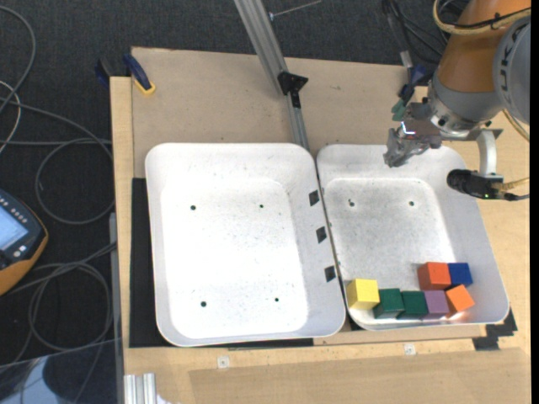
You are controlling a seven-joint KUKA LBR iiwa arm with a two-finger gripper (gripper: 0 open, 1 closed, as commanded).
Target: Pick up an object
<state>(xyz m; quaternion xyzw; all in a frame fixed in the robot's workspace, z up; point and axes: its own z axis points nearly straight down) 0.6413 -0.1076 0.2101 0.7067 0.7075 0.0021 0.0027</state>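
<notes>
The gripper (402,152) hangs over the right bin's (472,225) far edge, whether open or closed I cannot tell; the blocks (413,293) crowd its near corner, touching, so a descent may jam between neighbours or against the wall

Two white bins were seen, the left bin (227,242) and the right bin (387,217), both speckled with fine dark specks and marked by a few black dots. In the right bin, a yellow block (364,292), two dark green blocks (401,303), a purple block (436,302), two orange blocks (446,286) and a blue block (460,273) were grouped. The worktop (210,91) was coloured pale tan. The arm (480,49) was finished in grey with an orange band, and the gripper (406,151) in dull metal grey.
</notes>
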